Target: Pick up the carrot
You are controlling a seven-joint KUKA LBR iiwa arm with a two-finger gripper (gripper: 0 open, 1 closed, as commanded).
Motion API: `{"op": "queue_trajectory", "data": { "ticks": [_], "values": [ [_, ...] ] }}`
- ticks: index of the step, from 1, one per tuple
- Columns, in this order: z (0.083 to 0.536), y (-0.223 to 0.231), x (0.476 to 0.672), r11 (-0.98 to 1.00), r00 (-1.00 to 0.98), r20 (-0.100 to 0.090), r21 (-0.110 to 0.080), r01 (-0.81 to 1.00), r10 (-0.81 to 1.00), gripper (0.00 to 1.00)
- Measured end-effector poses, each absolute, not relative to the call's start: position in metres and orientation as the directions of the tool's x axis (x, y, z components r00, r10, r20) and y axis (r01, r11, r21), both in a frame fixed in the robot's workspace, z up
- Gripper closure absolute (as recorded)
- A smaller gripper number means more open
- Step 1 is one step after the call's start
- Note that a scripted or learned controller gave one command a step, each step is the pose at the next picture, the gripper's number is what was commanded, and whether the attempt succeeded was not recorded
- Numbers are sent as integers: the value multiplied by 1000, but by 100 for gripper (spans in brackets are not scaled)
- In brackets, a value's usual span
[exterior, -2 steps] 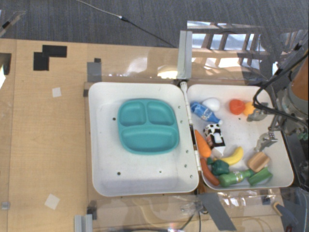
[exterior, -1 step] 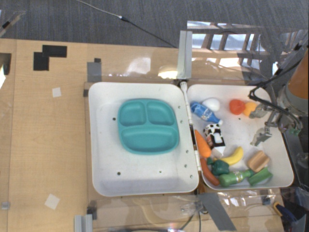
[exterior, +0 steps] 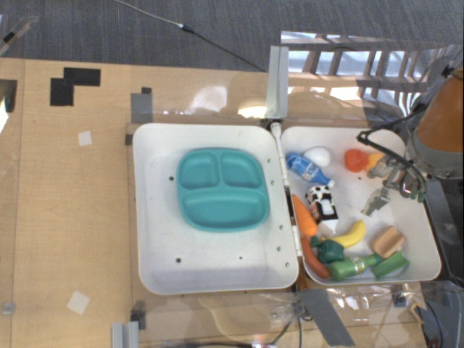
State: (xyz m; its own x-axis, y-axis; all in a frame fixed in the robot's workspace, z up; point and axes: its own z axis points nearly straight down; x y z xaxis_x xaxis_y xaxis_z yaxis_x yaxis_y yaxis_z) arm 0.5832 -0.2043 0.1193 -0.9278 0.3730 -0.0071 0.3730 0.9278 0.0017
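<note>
Left bin [exterior: 156, 267] holding teal tray [exterior: 221, 188], right bin [exterior: 424, 256] holding carrot [exterior: 304, 217], banana [exterior: 351, 233], bottle [exterior: 306, 168], gripper [exterior: 377, 203] above, spread, holding nothing

I count two shallow white plastic bins [exterior: 156, 267], set side by side. One teal plastic divided tray [exterior: 222, 188] lies in the bin left of the other. Right of that tray I see one orange carrot [exterior: 304, 216], one yellow banana [exterior: 349, 235], one blue bottle [exterior: 307, 170], one white egg-shaped thing [exterior: 317, 155], one black-and-white cow figure [exterior: 321, 200], one round orange-red fruit [exterior: 355, 160], one tan wooden block [exterior: 386, 241] and three green vegetable pieces.
</note>
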Motion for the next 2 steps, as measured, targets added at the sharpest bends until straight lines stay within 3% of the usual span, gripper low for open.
{"op": "queue_trajectory", "data": {
  "ticks": [1, 2],
  "values": [
    [93, -130, 506, 953, -953, -13, 1, 303, 303, 0],
    [205, -203, 560, 937, -937, -22, 0, 349, 349, 0]
  ]
}}
